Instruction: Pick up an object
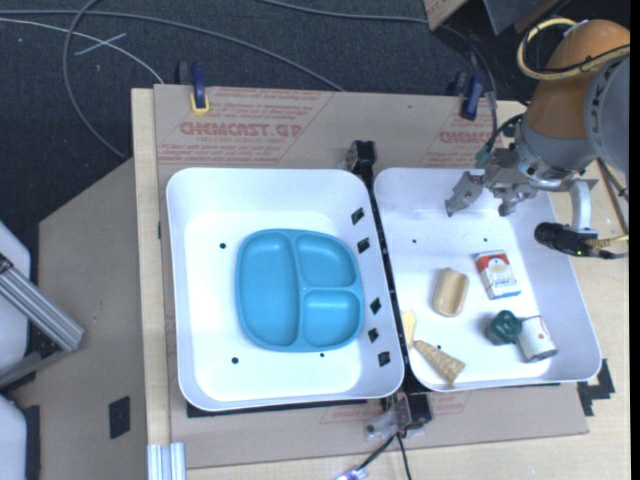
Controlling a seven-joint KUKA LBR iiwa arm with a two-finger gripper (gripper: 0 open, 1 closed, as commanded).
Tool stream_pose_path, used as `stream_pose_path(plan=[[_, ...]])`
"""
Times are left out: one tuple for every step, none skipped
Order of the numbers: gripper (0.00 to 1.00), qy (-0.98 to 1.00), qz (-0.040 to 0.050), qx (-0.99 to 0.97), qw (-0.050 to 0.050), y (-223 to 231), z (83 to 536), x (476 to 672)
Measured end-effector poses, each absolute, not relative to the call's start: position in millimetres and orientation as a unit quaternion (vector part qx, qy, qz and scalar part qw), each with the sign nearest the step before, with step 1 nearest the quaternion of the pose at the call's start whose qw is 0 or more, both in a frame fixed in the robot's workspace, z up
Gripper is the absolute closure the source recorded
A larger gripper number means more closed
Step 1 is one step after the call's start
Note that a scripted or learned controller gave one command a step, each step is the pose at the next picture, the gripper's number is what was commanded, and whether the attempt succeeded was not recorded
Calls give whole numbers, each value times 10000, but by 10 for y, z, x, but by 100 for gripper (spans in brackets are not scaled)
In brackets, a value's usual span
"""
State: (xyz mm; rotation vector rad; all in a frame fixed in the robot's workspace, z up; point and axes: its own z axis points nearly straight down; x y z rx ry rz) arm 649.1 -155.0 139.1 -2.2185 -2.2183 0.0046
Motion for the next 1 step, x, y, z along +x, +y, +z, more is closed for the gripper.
stream_pose_path(plan=[[100,-7073,-7,-7069,-3,-1547,1534,6508]])
